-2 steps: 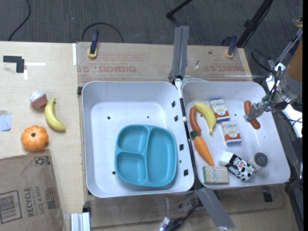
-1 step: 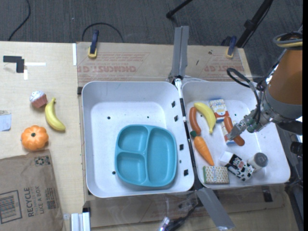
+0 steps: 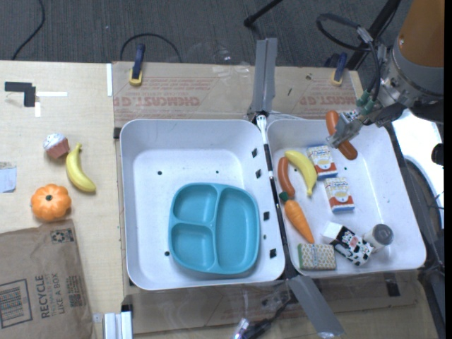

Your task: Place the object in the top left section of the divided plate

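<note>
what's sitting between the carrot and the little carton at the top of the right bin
In the camera view, a banana lies between the carrot and the upper carton, with a sausage just to its left.

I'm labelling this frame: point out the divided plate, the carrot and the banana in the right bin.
divided plate (image 3: 229,224): camera view, floor of its large right section.
carrot (image 3: 299,219): camera view, middle of its orange body.
banana (image 3: 305,169): camera view, middle of its yellow curve.
</note>
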{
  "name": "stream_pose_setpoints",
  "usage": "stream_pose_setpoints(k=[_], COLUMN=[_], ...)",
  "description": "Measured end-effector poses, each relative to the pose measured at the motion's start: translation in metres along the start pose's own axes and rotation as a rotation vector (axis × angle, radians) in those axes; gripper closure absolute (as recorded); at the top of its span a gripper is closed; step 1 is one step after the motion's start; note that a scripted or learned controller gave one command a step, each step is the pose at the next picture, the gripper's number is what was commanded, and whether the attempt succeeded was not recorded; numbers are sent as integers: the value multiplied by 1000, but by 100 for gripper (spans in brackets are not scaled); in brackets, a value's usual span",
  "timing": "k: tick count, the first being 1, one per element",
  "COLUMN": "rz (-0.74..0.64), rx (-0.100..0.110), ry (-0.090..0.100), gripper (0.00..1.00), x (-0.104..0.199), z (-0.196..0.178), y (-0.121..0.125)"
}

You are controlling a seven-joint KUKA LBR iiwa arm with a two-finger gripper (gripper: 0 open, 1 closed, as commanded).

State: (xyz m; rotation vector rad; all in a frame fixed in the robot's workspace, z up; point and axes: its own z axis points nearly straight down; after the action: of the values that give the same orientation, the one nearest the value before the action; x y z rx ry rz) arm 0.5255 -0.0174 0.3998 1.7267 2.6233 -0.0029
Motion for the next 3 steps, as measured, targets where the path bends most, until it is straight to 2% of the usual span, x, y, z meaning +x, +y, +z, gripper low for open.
stream_pose_setpoints(k=[1,2,3], rz=[-61,-373,-426], rx=[2,2,2], ry=[1,2,1], gripper=[100,100,100], x=[90,126,208], z=[88,141,161], y=[-10,2,38])
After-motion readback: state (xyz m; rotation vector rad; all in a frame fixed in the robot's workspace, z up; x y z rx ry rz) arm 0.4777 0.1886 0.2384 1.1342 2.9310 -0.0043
